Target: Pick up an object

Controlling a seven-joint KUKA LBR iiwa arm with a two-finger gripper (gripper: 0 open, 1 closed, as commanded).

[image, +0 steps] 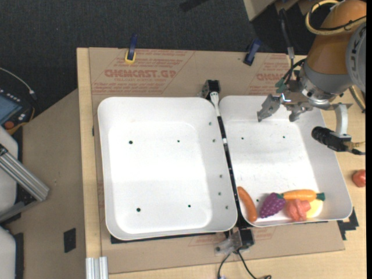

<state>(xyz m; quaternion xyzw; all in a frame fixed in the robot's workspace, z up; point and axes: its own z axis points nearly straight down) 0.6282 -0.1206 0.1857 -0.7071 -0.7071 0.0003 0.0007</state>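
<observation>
My gripper (283, 111) hangs over the far end of the right bin (273, 150), fingers spread apart with nothing between them. Along the near edge of that bin lie several toy foods: an orange sausage-like piece (246, 204), a purple grape bunch (271, 205), a carrot (302, 195), a red piece (296, 210) and a yellow piece (314, 208). The gripper is well away from them, toward the back of the bin.
The left bin (160, 161) sits beside the right one on a cardboard sheet (174, 68). A black part (330, 138) of the arm hangs over the right bin's right rim. A small red object (359, 178) lies outside the bin at the right.
</observation>
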